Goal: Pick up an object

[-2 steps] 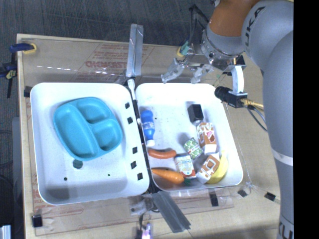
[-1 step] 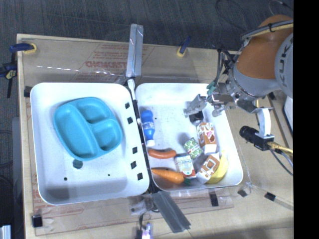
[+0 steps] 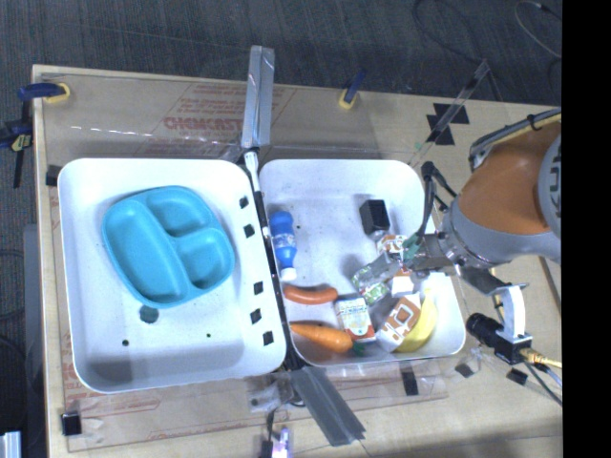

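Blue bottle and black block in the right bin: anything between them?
No. In the camera view, bare white bin floor runs from the blue bottle to the black block; the hot dog lies lower.

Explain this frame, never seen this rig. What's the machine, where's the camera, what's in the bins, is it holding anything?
One fixed camera looks down at a slant on a bench with two shallow white bins. The grey and orange shape at the right is a robot arm reaching in; its two-finger gripper sits low over the right bin, among the clutter. Whether anything is held cannot be told from here.

The left bin holds a blue divided plate. The right bin holds a blue-capped bottle, a small black block, a sausage, a carrot, a banana and a few small packets.
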### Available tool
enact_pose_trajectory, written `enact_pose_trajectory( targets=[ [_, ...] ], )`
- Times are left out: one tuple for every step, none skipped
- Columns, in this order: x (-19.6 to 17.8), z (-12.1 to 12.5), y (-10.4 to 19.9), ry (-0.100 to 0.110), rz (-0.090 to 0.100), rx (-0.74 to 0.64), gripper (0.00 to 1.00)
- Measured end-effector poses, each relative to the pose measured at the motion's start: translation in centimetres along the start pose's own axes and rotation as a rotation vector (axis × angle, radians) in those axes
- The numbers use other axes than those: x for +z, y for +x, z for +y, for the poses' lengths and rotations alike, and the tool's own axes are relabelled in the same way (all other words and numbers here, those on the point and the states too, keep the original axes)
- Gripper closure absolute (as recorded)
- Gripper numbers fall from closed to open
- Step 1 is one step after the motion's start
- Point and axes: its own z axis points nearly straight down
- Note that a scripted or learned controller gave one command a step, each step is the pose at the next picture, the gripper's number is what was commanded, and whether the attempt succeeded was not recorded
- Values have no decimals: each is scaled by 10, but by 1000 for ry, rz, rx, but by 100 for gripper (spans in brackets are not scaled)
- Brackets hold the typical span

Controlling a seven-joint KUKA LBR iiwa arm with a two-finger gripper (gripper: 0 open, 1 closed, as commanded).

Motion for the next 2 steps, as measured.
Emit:
enact_pose_trajectory(
  targets=[
    [116, 35, -12, 0, 1, 19, 0],
    [106, 34, -12, 2, 0, 15, 100]
  ],
)
